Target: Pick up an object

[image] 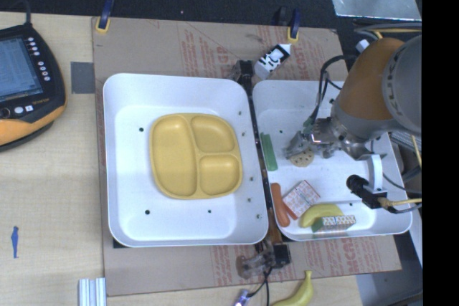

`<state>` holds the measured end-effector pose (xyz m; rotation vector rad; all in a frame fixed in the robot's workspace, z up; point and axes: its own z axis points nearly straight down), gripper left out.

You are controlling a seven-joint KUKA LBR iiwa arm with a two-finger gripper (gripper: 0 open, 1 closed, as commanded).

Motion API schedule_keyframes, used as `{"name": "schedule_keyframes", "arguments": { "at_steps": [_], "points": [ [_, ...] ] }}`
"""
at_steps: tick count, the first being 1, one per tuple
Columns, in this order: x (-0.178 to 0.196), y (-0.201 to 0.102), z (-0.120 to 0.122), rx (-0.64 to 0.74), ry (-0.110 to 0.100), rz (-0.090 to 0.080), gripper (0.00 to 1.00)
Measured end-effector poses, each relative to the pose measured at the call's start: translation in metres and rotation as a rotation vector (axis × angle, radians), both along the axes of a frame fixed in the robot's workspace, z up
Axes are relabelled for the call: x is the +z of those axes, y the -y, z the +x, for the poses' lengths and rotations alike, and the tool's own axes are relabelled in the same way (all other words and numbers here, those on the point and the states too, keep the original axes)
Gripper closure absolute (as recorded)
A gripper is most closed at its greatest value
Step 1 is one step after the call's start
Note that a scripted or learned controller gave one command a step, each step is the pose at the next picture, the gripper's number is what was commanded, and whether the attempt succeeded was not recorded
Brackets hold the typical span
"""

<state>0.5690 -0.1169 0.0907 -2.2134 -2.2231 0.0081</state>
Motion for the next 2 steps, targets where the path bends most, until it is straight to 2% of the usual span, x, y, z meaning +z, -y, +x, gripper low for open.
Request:
{"name": "schedule_keyframes", "arguments": {
  "at_steps": [1, 2],
  "points": [
    [0.001, -0.007, -0.037, 0.001, 0.002, 0.000, 0.00],
    [0.001, -0.025, 0.019, -0.001, 0.004, 0.001, 0.00]
  ]
}}
